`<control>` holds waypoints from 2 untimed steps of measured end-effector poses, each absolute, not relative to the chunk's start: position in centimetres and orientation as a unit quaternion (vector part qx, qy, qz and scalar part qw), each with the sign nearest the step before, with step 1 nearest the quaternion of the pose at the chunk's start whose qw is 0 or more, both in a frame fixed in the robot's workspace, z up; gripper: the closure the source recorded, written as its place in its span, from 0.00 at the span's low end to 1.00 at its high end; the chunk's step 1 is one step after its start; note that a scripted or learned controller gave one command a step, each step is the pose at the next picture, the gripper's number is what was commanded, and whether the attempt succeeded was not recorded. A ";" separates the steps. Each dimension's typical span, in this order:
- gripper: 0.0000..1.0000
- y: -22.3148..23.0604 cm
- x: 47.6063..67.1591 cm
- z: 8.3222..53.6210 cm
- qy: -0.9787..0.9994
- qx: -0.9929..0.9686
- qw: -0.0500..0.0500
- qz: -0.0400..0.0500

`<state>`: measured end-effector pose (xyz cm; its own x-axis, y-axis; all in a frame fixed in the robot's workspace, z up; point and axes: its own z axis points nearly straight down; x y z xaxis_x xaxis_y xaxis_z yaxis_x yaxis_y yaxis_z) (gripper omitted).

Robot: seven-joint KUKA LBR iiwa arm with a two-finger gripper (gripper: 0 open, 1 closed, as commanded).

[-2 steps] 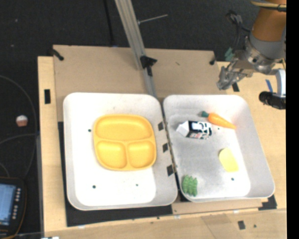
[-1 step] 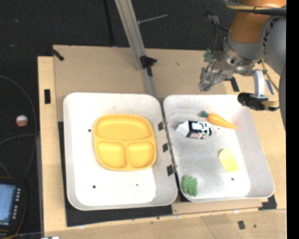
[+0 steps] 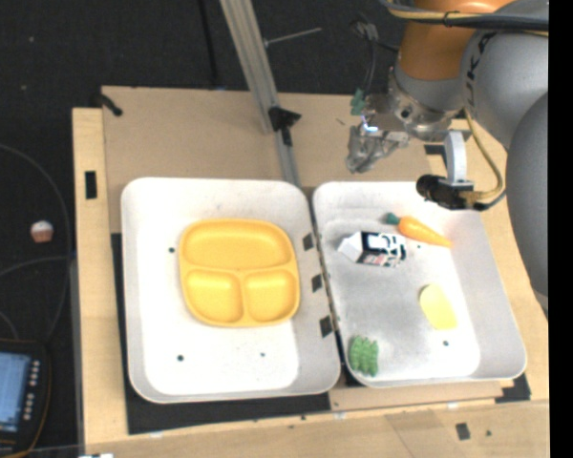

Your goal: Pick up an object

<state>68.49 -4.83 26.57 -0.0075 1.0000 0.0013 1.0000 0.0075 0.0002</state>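
Observation:
My gripper (image 3: 366,157) hangs above the far edge of the right bin (image 3: 487,322), with nothing visibly between its fingers. In that bin lie an orange carrot (image 3: 420,229) near the far side, a small white and black carton (image 3: 374,248) on its side left of the carrot, a yellow oval piece (image 3: 437,306) toward the right, and a green leafy piece (image 3: 364,353) at the near left corner. The gripper is well beyond the carton and clear of all of them.
The left bin (image 3: 153,351) holds a yellow divided tray (image 3: 238,272). A grey metal post (image 3: 258,74) rises slantwise behind the gap between the bins. The bench's brown board (image 3: 172,132) surrounds both bins.

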 end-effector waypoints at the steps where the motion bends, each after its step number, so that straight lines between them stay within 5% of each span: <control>1: 1.00 0.6 67.3 25.6 -0.709 -0.705 0.001 0.000; 2: 1.00 5.8 67.0 24.1 -0.709 -0.705 0.001 0.000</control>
